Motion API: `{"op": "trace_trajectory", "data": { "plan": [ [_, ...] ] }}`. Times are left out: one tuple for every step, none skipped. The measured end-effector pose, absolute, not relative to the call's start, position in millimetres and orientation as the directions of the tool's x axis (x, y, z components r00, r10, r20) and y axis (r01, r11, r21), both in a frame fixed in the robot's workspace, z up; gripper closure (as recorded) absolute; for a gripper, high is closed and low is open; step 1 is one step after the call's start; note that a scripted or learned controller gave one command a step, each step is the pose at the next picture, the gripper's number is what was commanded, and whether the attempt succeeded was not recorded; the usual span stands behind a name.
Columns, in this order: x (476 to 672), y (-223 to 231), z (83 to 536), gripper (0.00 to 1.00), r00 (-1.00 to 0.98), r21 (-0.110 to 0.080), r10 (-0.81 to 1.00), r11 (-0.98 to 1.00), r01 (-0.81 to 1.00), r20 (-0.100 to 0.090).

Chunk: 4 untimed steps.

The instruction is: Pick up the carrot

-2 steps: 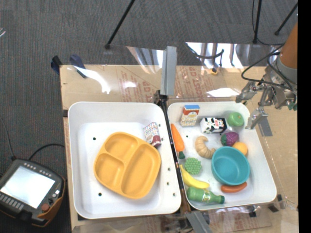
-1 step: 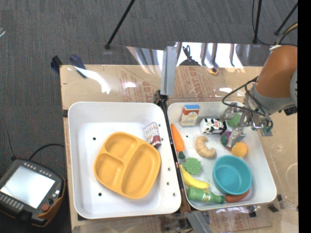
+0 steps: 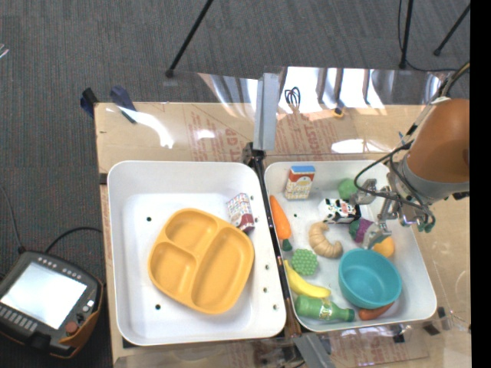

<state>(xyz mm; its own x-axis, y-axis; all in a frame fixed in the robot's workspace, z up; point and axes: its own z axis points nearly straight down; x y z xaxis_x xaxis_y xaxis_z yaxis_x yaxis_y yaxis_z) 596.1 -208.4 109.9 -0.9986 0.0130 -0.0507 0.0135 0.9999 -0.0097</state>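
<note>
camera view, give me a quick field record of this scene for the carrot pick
target: carrot, lying along the left wall of the right bin, leafy end toward the green ball
carrot neighbours: small carton above right, croissant to its right, bumpy green ball and banana below
gripper: gripper over the right side of the right bin, near the cow toy, apart from the carrot
carrot held: no
left bin: left bin holds a yellow divided plate and a small can
other items: teal bowl, green bottle
</note>
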Motion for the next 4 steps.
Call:
{"op": "trace_trajectory", "data": {
  "plan": [
    [576.2,-211,108,0.0,-0.998,-0.01,0.026,1.0,0.027,-0.052],
    [554.0,-213,108,0.0,-0.997,-0.017,-0.053,0.998,-0.052,-0.051],
    [527.1,-213,106,0.0,-0.998,-0.017,-0.04,0.999,-0.039,-0.051],
    [500.4,-214,105,0.0,-0.998,-0.018,-0.048,0.999,-0.047,-0.05]
  ]
}}
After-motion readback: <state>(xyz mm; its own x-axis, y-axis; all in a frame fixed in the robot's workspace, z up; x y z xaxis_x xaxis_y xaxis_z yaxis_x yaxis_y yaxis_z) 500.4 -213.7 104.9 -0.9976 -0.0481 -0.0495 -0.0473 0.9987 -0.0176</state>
